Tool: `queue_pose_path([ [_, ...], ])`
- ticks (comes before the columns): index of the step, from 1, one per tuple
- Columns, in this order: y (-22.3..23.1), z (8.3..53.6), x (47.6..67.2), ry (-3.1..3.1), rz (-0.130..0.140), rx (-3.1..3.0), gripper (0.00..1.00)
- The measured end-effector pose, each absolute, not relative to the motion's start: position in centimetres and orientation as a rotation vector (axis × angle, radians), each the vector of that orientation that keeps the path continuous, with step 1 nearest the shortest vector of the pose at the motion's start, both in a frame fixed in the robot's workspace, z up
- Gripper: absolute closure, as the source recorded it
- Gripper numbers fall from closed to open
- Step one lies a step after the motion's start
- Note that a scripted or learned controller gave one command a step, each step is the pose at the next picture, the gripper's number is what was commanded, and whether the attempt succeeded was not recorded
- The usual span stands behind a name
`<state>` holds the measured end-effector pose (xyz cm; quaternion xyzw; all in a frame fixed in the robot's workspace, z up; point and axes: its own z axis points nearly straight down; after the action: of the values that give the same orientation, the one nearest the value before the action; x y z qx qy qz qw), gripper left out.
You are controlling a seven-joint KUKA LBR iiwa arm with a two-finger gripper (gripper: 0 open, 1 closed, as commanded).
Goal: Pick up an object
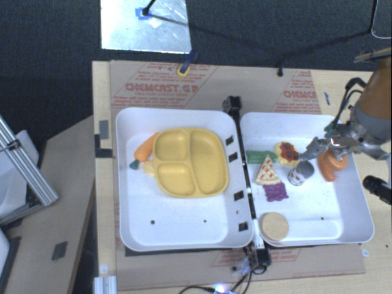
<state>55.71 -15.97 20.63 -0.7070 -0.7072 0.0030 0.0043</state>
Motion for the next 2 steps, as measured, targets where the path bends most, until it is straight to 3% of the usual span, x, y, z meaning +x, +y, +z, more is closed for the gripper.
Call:
queue_pose_path([
  [1,-16.0,21.2,56.0,-2.225,-0.001,-2.219,0.0],
  [2,-15.0,16.2,56.3,-2.225,0.001,-2.215,0.0],
])
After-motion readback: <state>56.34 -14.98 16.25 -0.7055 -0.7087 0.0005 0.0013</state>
